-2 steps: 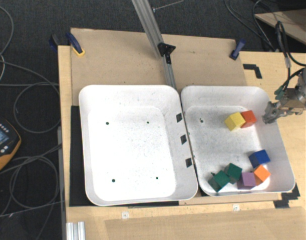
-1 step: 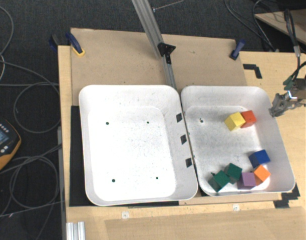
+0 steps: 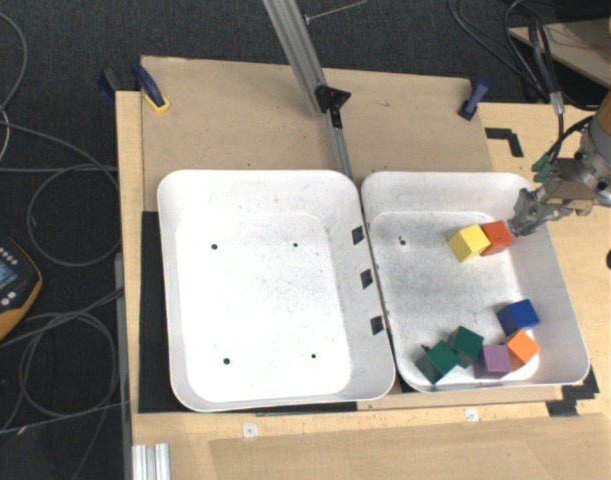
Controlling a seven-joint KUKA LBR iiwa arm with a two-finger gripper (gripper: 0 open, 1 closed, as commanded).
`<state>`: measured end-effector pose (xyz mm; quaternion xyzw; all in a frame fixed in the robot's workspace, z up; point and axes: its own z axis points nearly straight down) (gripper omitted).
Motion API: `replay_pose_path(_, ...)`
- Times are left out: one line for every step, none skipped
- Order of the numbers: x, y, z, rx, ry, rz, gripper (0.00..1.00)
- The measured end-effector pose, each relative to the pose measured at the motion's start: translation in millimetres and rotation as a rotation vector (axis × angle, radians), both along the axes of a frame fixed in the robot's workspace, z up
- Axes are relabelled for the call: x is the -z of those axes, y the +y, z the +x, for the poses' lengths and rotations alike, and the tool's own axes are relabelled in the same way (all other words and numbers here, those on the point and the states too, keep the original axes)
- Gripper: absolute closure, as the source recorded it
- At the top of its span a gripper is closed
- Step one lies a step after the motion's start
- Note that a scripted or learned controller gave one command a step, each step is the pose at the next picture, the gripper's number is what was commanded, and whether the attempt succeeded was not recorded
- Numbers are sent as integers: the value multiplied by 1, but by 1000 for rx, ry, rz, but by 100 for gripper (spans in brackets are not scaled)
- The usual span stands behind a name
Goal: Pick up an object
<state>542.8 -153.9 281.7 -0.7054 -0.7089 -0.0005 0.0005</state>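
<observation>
Tool (image 3: 526, 214): grey two-finger unit at the right edge of the view, over the upper right rim of the right shallow white plastic bin (image 3: 425, 268). Cannot tell whether it is released or clenched; nothing is visibly gripped.

Nearest item: small red-orange block (image 3: 497, 236), just left of and below the tool tip, lying on the bin floor. Contact between tool and block cannot be judged. Small yellow cube (image 3: 470, 242) sits against the red-orange block's left side, the two touching or nearly so.

Further down the same bin, near its lower right corner, a cluster: blue cube (image 3: 518, 315) uppermost, orange cube (image 3: 523, 347) just below it, purple cube (image 3: 496, 359) beside the orange one to its left, then two dark green cubes (image 3: 453, 351) close together at the cluster's left end.

Left shallow white plastic bin (image 3: 185, 268): lies beside the right bin, rims adjoining, with dark speckling on the floor.

Tabletop (image 3: 235, 108): light brown board under both bins. Blue clamps (image 3: 149, 86) at its far corners. A grey metal rail (image 3: 297, 43) runs diagonally from the top of the view down to the gap between the bins.
</observation>
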Motion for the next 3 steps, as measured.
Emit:
replay_pose_path(16,55,2,-2,2,1,100)
replay_pose_path(11,104,5,-2,-1,1,100)
replay_pose_path(24,161,9,-2,3,1,100)
